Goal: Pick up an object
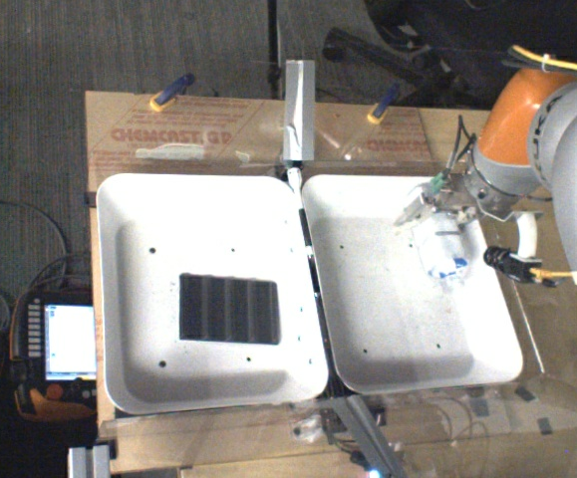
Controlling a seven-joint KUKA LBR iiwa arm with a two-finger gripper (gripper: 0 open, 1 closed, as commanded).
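Two shallow white bins sit side by side on the tabletop [109,157], their inner rims nearly touching. The left bin [119,217] holds a dark, ribbed rectangular block [229,309] lying flat a little below its middle, well clear of the walls. The right bin [368,366] holds a clear plastic item with blue marks [445,257], hard to make out against the white floor, lying in the upper right part of the bin near the far wall.

The grey arm with its orange band [512,127] comes in from the right and leans over the right bin's upper corner. Its pincer [447,195] hangs just above the clear item, and a pale, see-through flap seems to stick out to its left, but I cannot tell whether the pincer is apart, together or gripping anything. A black stub with a yellow cable [512,264] juts in from the right just beside the clear item.

Behind the bins a metal bracket [299,108] stands upright at the seam between them, flanked by two blue-and-yellow clamps [171,92]. A handheld control pendant [61,347] lies off to the left.
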